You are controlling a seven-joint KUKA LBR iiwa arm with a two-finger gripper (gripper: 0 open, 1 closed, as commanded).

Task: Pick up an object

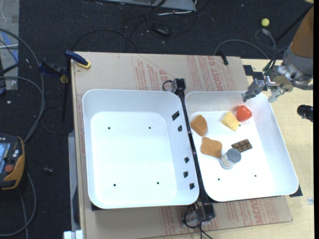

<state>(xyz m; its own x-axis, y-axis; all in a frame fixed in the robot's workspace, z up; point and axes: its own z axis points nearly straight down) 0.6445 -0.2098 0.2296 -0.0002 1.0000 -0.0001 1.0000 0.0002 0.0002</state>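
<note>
gripper point(262, 91) over right bin point(279, 148) far edge | fingers spread apart, nothing between | red ball point(243, 113) just below, beside yellow block point(230, 121)

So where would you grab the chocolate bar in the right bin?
I'd come straight down and close across the short width of the chocolate bar. It lies flat and slanted, so turn the gripper to match. The can sits close at its lower left end, so grip nearer the upper right end.

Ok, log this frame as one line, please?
arm: claw open above right white bin far rim | held: nothing | nearest: round red object | left white bin: no items | phase: pre-grasp
</note>
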